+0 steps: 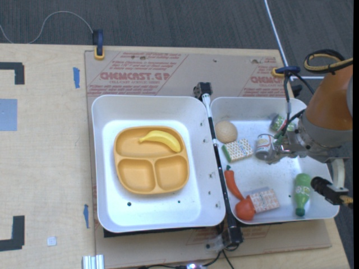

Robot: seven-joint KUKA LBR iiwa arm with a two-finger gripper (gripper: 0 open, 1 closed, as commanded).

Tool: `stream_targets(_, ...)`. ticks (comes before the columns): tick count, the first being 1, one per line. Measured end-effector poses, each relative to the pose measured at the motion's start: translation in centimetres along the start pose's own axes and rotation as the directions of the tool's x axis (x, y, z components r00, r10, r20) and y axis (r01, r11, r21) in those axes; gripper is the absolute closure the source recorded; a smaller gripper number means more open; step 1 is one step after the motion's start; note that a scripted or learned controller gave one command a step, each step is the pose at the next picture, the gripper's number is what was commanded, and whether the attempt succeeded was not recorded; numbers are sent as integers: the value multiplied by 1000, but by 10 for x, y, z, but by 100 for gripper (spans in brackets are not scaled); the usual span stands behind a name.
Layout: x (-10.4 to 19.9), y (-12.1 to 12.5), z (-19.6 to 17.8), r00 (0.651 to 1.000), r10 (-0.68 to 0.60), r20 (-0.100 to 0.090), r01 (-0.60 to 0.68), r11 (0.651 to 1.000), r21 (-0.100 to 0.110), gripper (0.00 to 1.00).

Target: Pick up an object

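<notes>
Now the pincer [269,150] is low inside the right bin [314,108], near the middle of it, at the end of the grey arm with the orange band [331,102] that comes from the right. If its fingers are apart or together I cannot tell, because they are too small and blurred; a small silver can [262,143] lies just at its left side, and whether they touch is not clear. Left of the can is a patterned box [238,149], and beside that, farther, a beige ball [226,131]. A small green packet [277,122] lies far from the pincer, near the arm. On the near side are a second patterned box [263,199], an orange carrot [237,195] at the left wall, and a green bottle [302,192] to the right. The left bin [106,167] holds an orange divided plate [151,175] with a yellow banana [161,139] in its far compartment. Both bins stand on the worktop [39,150].
</notes>
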State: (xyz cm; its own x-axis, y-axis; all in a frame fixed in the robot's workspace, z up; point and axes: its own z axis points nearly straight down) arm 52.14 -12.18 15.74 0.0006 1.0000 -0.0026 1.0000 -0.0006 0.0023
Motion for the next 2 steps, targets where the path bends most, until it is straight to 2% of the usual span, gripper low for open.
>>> stream_targets(1,-75,-22,-18,1000,0,1,0,1000,0,100)
stream_targets(2,8,1,-71,1000,-2,-3,2,1000,0,100)
